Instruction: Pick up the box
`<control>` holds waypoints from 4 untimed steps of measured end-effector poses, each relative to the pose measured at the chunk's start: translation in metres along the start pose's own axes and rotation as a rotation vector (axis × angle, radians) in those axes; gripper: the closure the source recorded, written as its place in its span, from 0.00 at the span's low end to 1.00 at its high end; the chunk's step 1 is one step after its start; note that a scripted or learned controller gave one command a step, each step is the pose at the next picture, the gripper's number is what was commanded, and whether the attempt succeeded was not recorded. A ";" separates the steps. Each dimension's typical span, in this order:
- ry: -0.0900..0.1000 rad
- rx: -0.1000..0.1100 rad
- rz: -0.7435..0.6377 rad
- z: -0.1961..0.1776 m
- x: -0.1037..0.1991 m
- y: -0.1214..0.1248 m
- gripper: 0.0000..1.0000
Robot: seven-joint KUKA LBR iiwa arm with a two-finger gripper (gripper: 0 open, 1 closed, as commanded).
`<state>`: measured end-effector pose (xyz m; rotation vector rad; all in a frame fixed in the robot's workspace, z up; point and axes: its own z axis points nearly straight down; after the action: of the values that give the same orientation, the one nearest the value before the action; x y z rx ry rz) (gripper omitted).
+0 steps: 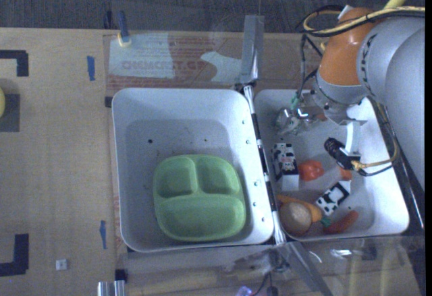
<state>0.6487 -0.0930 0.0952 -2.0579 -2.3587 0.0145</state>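
At the far left of the frame the wooden bench (54,153) lies bare save for black corner marks and strips of blue tape; moving toward the centre, the left bin (128,112) holds a green divided plate (199,197) resting low in it, nearer its bottom edge; above that bin, at upper centre, a clear sheet is taped flat to the bench.

Right of centre sits the right bin (388,217), where the work is; two black-and-white patterned boxes lie there, the nearer box (285,158) just beside the bin's left wall and a second box (333,199) lower and to the right, tilted; a red tomato-like piece (311,170) lies between them, and a pale onion-like ball (295,218), an orange carrot and a red pepper-like piece crowd the bin's bottom edge.

The gripper (295,119) hangs at the upper left of this bin, above and near the first box but apart from it, with nothing visible between its fingers; whether they stand wide or narrow I cannot tell.

I judge the step to be the approach; the next move calls for descending squarely over the box, clear of the bin wall.

Along the top of the frame runs dark carpet with some stand legs.
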 end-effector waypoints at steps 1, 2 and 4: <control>-0.001 -0.017 0.297 -0.089 0.083 -0.008 1.00; -0.003 -0.018 0.024 -0.075 0.193 0.044 1.00; 0.001 -0.016 0.444 -0.020 0.314 0.060 1.00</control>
<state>0.6663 0.2259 0.1152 -2.5364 -1.8544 -0.0014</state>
